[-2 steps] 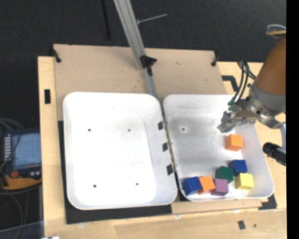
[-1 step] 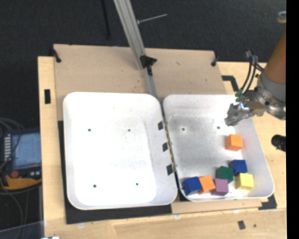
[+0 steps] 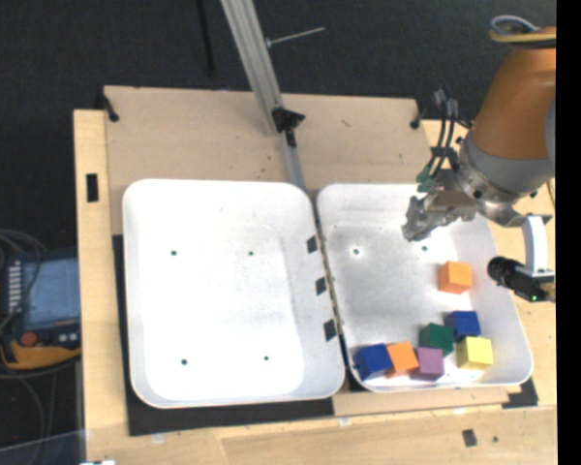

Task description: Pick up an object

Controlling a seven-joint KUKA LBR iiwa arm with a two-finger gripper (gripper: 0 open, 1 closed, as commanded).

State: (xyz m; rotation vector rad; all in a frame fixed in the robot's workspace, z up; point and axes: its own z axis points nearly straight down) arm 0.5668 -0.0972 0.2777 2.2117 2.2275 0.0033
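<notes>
A plywood bench (image 3: 223,134) on dark floor bears two white bins, left (image 3: 145,260) and right (image 3: 368,289). The gripper (image 3: 418,223) hangs over the right bin; its opening cannot be told. Blocks (image 3: 428,347) cluster along the near wall, an orange block (image 3: 455,276) apart. No writing is legible.

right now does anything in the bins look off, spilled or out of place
Nothing stands out. All the blocks lie inside the right bin: one orange block sits alone, the rest cluster along the near edge. None has spilled onto the bench. The gripper hovers over bare bin floor.
</notes>
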